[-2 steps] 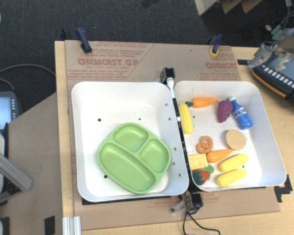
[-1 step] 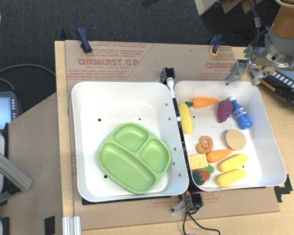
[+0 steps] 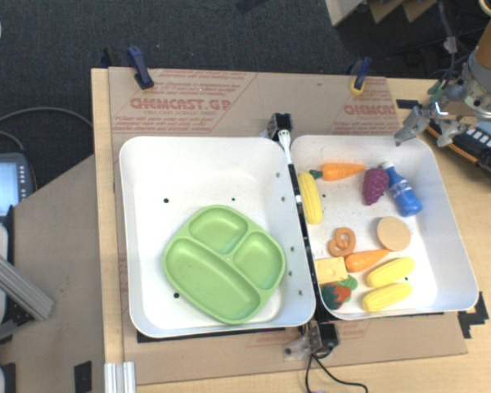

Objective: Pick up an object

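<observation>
**Camera view: gripper poised off the far right corner, toys below it in the bin**

Camera view, looking down at a slant, puts the gripper above the far right corner of the right bin, just outside its rim, with the arm's wrist behind it at the frame's right edge. Its two fingers stand apart, and nothing sits between them.

All the pickable toys lie nearer the camera than the gripper and to its left. Closest to it is the blue bottle, just below and slightly left, touching the purple grapes on its left side. Further left of the gripper lies an orange carrot, and past that a yellow corn cob along the bin's left wall. Lower still from the gripper are a tan round biscuit, a small pretzel, a second carrot, a cheese block, and two more yellow corn pieces near the front rim, with a small red and green item beside them.

Well apart from the gripper, far to its left, the left bin holds a green divided plate.
</observation>
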Robot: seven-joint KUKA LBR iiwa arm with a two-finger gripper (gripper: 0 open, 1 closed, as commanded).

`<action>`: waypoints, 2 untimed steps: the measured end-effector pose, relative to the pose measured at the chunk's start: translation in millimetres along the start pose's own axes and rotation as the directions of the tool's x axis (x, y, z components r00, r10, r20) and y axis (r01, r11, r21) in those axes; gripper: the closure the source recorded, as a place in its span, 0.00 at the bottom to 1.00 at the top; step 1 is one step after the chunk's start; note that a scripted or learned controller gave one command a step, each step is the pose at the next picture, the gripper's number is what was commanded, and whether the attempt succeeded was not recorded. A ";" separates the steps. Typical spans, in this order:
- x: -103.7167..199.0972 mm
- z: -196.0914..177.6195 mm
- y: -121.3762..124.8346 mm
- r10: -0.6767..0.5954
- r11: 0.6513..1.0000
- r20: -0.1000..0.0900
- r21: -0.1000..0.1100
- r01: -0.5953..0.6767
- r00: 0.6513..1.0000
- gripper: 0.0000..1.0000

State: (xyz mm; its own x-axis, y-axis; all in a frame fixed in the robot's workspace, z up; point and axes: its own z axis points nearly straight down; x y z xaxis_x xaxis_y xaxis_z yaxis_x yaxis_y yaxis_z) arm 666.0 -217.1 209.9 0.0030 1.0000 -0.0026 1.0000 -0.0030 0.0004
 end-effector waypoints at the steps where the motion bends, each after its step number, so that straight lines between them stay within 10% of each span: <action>1: 33.7 -52.6 2.3 -0.007 1.000 0.000 -0.009 0.007 1.000 0.00; 2: 59.8 -70.6 1.4 -0.006 1.000 -0.001 -0.006 0.006 1.000 0.00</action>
State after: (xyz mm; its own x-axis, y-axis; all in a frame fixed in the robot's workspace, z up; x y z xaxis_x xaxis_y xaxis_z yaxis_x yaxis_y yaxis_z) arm 667.5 -157.1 280.3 -0.0031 1.0000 -0.0017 1.0000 0.0031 0.0063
